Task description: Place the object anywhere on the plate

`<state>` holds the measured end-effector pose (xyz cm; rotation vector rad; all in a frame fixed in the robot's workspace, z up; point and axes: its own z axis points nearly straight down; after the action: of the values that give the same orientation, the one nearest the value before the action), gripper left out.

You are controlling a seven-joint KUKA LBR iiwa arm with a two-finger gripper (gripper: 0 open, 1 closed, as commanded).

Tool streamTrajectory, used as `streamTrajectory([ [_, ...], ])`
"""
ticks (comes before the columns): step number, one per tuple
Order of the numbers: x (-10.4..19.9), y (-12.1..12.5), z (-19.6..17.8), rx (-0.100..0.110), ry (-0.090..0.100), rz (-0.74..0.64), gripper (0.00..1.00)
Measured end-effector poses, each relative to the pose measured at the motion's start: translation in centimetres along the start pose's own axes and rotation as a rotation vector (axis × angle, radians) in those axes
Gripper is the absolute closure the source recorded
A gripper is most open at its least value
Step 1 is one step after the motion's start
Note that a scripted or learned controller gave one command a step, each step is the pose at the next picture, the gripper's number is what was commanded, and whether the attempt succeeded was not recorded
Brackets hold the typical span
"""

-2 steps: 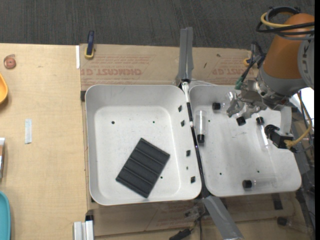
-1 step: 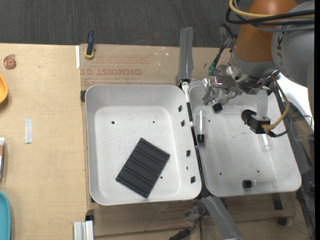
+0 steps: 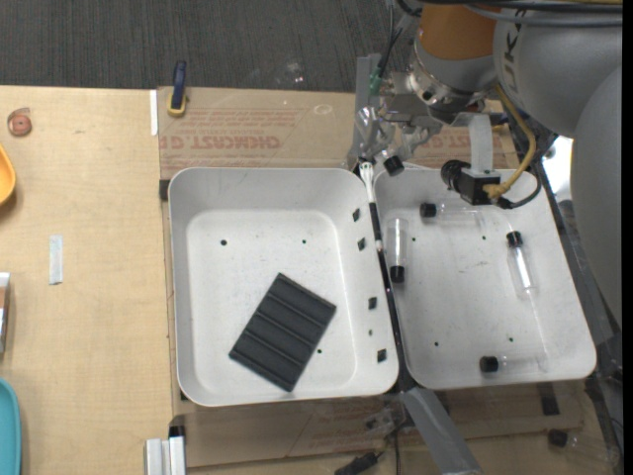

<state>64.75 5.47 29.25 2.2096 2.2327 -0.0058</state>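
Black and ribbed, the slab [image 3: 284, 331] is lying flat in the left bin [image 3: 178, 265], turned diagonally and sitting toward 6 o'clock on the bin floor. It is probably serving as the plate, since nothing else in either bin is offering a flat landing surface. Nothing is resting on it, so the placing is not yet done.

The right bin [image 3: 564, 295] is carrying several clear tubes with black caps. One tube [image 3: 397, 250] is lying along the bin's 9 o'clock wall, just beside the divide between the bins. A second tube [image 3: 519, 265] is lying toward 3 o'clock, and a short capped piece [image 3: 490, 364] is sitting near 6 o'clock. I am judging one of these to be the object, though which one I cannot tell.

The arm [image 3: 554, 38] is reaching in from 2 o'clock, its orange band [image 3: 460, 18] showing above the wrist. The end effector [image 3: 376, 142] is hanging over the back rims at 12 o'clock, where the two bins are meeting. Cables and brackets are crowding it, so I cannot tell how far open it is, and I am seeing nothing held in it.

The wall tube looks awkward to grasp, because the rim is leaving little room beside it. Cardboard [image 3: 247, 132] is lying behind the bins on the desk [image 3: 89, 265].
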Motion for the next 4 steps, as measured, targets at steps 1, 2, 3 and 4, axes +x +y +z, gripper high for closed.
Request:
streamTrajectory([
  [1, 3.0, 1.2, -14.8, 0.0, 0.0, -0.167, 1.0],
  [2, 9.2, 1.3, -14.8, -0.002, 0.0, -0.542, 1.0],
  [3, 15.1, 1.4, -14.8, -0.003, 0.0, -1.084, 1.0],
  [4, 15.1, 1.5, -15.7, -0.004, -0.001, -1.083, 1.0],
])
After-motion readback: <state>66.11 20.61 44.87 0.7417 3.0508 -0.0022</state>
